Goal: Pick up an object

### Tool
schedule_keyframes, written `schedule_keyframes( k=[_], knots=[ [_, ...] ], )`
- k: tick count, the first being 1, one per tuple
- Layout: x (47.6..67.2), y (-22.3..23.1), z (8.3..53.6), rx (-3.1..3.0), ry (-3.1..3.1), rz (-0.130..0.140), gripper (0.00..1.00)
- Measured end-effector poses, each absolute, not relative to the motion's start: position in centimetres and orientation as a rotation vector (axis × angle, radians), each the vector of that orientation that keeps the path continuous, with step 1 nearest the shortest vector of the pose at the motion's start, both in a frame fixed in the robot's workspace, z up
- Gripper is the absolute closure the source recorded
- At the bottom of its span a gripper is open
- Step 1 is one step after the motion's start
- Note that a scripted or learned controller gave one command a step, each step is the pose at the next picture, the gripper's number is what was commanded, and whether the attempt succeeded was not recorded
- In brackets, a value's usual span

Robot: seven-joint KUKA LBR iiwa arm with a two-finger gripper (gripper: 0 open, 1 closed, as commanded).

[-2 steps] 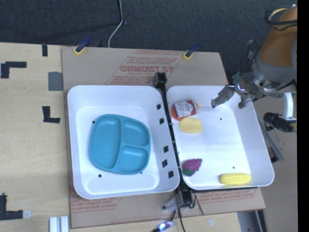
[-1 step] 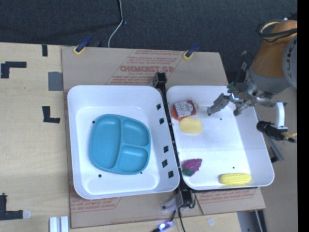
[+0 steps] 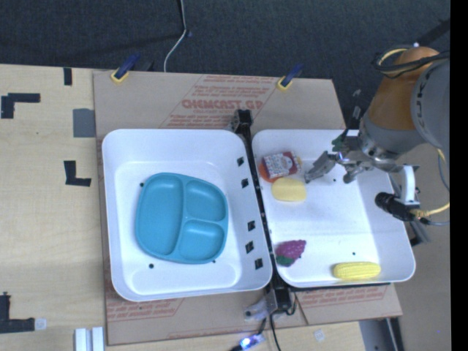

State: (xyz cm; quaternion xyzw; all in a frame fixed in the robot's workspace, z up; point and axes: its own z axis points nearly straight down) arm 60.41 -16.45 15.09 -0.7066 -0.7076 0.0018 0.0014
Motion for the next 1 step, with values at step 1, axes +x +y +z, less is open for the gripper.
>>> schedule_keyframes(
  k=[1],
  knots=[
    [59.56, -15.65, 9.82, -2.217, -2.22, 0.006, 0.0]
  ],
)
